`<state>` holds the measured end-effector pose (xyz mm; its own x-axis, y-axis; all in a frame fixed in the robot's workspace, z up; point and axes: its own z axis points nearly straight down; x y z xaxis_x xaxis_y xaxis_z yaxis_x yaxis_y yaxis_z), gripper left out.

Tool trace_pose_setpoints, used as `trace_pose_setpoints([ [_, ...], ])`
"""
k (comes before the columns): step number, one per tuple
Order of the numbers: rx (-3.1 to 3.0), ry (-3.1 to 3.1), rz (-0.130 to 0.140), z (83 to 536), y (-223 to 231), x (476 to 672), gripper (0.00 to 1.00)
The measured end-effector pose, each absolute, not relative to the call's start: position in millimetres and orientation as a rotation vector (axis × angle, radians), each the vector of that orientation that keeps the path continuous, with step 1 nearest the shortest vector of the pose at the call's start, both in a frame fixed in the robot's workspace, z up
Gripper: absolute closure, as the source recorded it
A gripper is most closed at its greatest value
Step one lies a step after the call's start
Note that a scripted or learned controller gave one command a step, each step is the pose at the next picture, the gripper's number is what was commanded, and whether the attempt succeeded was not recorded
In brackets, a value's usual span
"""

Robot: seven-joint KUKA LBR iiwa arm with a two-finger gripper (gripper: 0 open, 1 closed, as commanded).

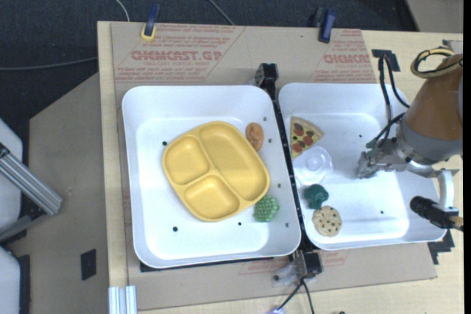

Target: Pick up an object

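My gripper [366, 165] hangs low over the middle of the right bin [383, 228], reaching in from the right, with nothing visible in it. Left of it in the same bin lie a pizza slice [304, 134], a clear round lid [317, 160], a dark green toy [316, 195] and a speckled cookie [327, 220]. The clear lid is the closest, a short gap to the gripper's left. The gripper touches none of them.
The left bin [147, 158] holds a yellow divided plate [215, 170], a small brown pastry [255, 134] at its upper right and a light green broccoli piece [266, 209] at its lower right. A black divider clamp [267, 73] sits between the bins at the back.
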<state>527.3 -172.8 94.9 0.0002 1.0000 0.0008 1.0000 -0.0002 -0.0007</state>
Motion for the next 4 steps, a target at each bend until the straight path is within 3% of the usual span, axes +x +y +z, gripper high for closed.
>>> trace_pose_setpoints([
  [1, -2.224, -2.227, -0.004, 148.8, -169.5, 538.3, 1.00],
  [3, -2.225, -2.228, -0.004, 246.1, -183.9, 541.1, 1.00],
  [4, -2.217, -2.223, 0.000, 253.3, -134.6, 534.7, 1.00],
])
